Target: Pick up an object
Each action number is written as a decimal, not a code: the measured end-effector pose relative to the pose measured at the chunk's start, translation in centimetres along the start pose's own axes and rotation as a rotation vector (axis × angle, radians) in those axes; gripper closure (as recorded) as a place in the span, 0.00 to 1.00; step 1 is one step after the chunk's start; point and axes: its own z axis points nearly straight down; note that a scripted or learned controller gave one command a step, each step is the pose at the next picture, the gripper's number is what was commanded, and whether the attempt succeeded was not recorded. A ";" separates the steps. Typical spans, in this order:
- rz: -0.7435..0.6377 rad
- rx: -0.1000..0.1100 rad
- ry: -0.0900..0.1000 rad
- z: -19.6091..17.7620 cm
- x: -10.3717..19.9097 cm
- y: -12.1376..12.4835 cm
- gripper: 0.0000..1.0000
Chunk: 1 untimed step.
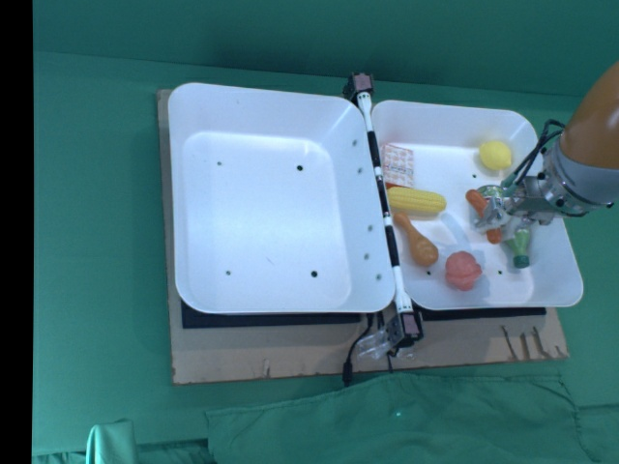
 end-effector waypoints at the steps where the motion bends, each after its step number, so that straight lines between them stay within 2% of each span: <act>1: -0.001 -0.002 0.000 -5.5 0.2 -0.8 1.00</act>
